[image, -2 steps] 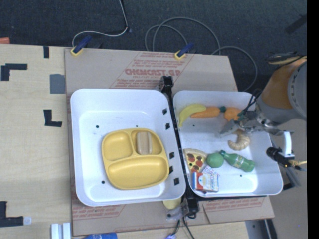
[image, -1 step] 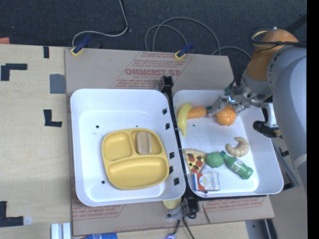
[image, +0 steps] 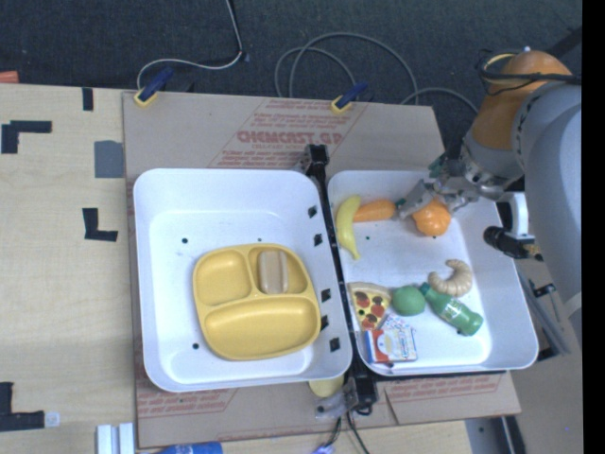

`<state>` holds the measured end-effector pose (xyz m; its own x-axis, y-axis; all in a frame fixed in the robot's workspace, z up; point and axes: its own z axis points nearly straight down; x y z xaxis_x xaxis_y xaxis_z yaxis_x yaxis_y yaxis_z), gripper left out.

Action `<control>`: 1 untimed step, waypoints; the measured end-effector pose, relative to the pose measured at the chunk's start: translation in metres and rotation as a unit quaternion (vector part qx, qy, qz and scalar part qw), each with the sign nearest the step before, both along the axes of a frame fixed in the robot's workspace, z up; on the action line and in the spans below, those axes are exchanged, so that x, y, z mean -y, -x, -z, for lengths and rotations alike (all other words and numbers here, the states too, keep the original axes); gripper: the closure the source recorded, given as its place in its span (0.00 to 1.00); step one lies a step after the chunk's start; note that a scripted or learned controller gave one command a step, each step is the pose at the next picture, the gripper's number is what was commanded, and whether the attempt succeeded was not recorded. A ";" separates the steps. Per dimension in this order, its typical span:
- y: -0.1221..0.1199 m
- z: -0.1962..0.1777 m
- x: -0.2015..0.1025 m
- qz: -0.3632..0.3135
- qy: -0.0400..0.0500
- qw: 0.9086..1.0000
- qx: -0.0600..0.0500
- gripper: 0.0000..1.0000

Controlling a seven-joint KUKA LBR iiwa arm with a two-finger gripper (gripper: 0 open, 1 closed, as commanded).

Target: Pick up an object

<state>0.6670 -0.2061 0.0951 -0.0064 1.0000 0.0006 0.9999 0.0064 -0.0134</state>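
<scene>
Orange [image: 432,219] one, banana [image: 347,225] one, bins two.

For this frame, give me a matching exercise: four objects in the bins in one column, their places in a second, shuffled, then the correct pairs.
Things:
1. yellow plate
2. banana
3. green bottle
4. orange

Places:
A. right bin, against the divider at its left edge
B. left bin
C. right bin, far side, by the gripper
D. right bin, near side, below the croissant

Pairs: 1-B, 2-A, 3-D, 4-C
</scene>
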 end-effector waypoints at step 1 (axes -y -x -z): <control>-0.003 -0.051 -0.071 0.000 0.000 1.000 0.009 1.00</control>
